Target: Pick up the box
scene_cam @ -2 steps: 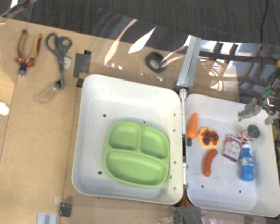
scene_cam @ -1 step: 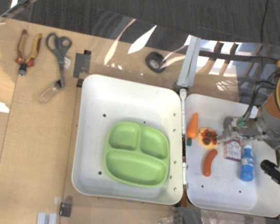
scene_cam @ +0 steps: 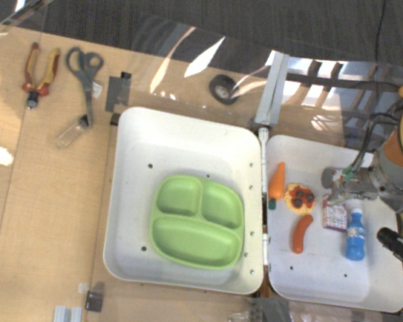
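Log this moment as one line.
gripper above right bin | over box | bottle beside | fingers unclear | box not lifted

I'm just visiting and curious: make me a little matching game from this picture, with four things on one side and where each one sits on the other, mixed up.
Things:
1. green plate
2. carrot
3. blue bottle
4. scissors

Places:
A. on the wooden bench, left of both bins
B. in the left bin
C. in the right bin, beside the box
D. in the right bin, against its left wall

Pairs: 1-B, 2-D, 3-C, 4-A
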Motion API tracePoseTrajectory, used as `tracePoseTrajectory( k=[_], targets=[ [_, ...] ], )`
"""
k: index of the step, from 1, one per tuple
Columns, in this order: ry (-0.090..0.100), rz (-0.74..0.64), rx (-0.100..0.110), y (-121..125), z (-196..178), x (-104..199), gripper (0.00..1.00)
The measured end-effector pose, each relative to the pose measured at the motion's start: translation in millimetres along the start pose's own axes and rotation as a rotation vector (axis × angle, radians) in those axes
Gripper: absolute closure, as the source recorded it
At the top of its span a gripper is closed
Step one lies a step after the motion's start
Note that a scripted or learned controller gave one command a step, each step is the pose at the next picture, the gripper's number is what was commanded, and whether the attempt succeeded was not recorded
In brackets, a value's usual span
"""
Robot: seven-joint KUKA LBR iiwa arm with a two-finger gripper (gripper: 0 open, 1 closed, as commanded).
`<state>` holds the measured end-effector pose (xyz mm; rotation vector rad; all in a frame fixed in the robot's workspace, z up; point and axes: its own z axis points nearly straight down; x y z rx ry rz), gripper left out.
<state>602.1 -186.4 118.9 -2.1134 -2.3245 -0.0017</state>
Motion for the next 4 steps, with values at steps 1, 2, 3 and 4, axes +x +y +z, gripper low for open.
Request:
tracePoseTrajectory(
  k=[1, 2, 3, 4],
  targets=[
    [0.000, 0.000, 0.000, -0.1, 0.1, 0.0, 0.00],
    [-0.003, -0.037, -0.008, -15.6, 31.1, -17.1, 0.00],
    [-0.006, -0.039, -0.012, -13.8, 21.2, -17.6, 1.00],
    [-0.002, -0.016, -0.003, -19.0, -112.2, 17.3, 1.00]
  ],
)
